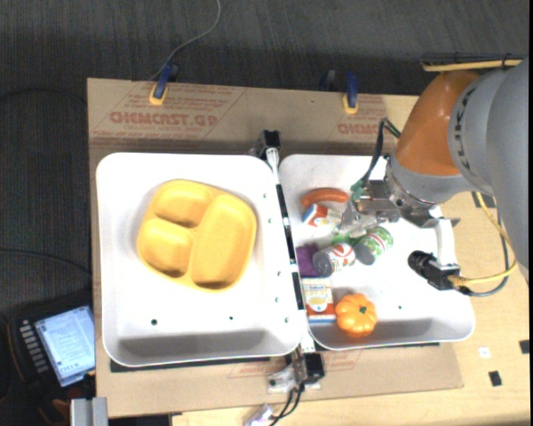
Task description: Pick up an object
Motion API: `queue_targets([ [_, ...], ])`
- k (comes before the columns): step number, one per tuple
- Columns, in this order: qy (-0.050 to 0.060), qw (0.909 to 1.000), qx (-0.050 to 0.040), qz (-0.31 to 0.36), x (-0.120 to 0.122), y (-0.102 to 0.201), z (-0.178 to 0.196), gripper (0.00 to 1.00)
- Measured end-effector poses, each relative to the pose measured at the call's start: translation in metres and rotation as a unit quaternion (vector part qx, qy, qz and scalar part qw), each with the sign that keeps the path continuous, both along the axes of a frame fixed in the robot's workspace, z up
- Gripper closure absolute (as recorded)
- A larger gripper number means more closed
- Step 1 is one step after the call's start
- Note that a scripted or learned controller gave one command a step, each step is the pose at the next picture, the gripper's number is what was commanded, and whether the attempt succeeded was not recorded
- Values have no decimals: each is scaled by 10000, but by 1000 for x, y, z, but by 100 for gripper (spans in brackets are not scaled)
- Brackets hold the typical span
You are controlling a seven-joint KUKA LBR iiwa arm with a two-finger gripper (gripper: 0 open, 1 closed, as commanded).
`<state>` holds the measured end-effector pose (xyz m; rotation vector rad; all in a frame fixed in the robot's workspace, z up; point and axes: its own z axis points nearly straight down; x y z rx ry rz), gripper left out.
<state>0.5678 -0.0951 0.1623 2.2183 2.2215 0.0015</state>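
Grey arm (466, 140) hides the right bin's (426, 327) far corner.

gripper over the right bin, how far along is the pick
Done: the arm has reached into the right bin, its gripper low over the clustered cans. In hand: nothing visibly held. Left: grasp and lift; the orange pumpkin and yellow tray lie untouched.

Arm over the right bin

The gripper (362, 223) hangs low among small cans (342, 256) in the right bin (426, 313); a yellow tray (197, 233) fills the left bin (124, 327), a small pumpkin (355, 314) near the front.
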Motion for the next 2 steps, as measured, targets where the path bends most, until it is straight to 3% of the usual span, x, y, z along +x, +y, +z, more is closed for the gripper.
queue_targets([
  [1, -3, 10000, 9, 8, -23, 96, 94, 100],
  [2, 9, 10000, -2, -1, -24, 94, 93, 0],
])
